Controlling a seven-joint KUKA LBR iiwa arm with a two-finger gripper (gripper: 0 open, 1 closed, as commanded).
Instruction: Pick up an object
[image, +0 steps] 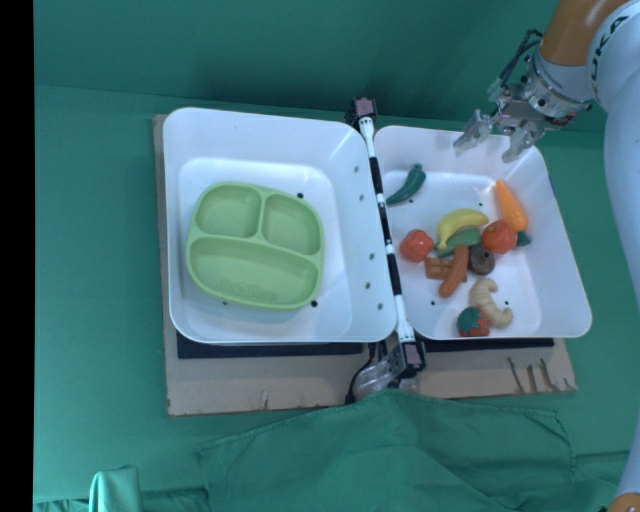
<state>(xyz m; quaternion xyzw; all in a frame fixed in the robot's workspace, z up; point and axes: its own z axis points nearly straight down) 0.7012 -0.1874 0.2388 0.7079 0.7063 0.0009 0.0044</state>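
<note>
My gripper hangs over the far edge of the right bin, fingers spread open with nothing between them. Below it in that bin lie toy foods: a green pepper, an orange carrot, a yellow banana, a red tomato, an orange fruit, a chocolate donut, a sausage, a croissant and a strawberry. The carrot lies nearest, just below the right fingertip.
The left bin holds a light green divided plate. A hinged bar runs between the two bins. Both bins rest on a cardboard sheet, with folded green cloth at the front.
</note>
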